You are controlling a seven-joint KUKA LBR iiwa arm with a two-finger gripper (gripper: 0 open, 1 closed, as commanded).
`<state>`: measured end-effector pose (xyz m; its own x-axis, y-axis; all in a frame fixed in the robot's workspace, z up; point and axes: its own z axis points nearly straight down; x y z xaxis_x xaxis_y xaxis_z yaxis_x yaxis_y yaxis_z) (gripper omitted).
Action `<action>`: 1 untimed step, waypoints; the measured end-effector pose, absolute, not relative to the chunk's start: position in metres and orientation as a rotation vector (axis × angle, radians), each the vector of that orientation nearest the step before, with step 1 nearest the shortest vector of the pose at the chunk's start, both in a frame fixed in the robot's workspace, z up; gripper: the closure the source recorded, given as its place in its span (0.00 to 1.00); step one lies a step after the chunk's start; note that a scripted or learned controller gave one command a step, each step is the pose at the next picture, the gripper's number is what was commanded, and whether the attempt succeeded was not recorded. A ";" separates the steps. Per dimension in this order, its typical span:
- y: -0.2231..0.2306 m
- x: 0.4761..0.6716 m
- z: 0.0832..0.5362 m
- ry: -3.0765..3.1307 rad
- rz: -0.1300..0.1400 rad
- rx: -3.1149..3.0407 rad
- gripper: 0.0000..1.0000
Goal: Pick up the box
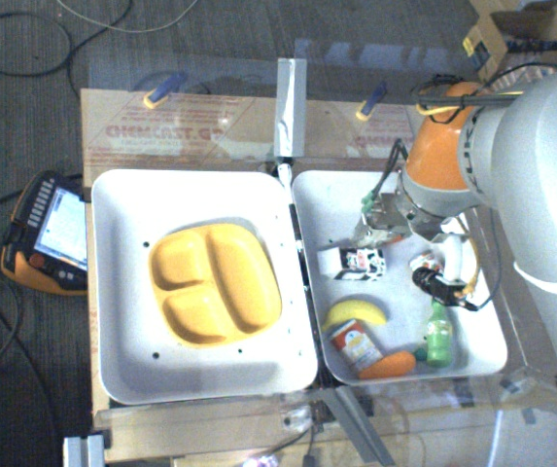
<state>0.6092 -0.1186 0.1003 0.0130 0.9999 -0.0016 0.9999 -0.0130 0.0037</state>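
Arm: the grey KUKA arm with its orange band (440,159) reaches in from the right, over the far part of the right bin.
Jaws: the gripper (380,224) hangs low in the right shallow white bin (497,343), just beyond the box; whether it is released or clenched cannot be told from this angle.
Box: the small white box with black print (354,261) lies on the floor of the right bin, left of centre, just near of the gripper tip, with nothing seen gripping it.
Right bin, near side: a yellow banana-shaped toy (356,311), a red and white can (354,343), an orange carrot-shaped toy (388,365) and a small green bottle (438,340).
Left bin: the left shallow white bin (122,358) holds a yellow divided plastic tray (216,282).
Worktop: a brown board (191,134) lies under both bins.
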 end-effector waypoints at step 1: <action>-0.119 0.609 0.100 2.204 0.002 2.233 0.00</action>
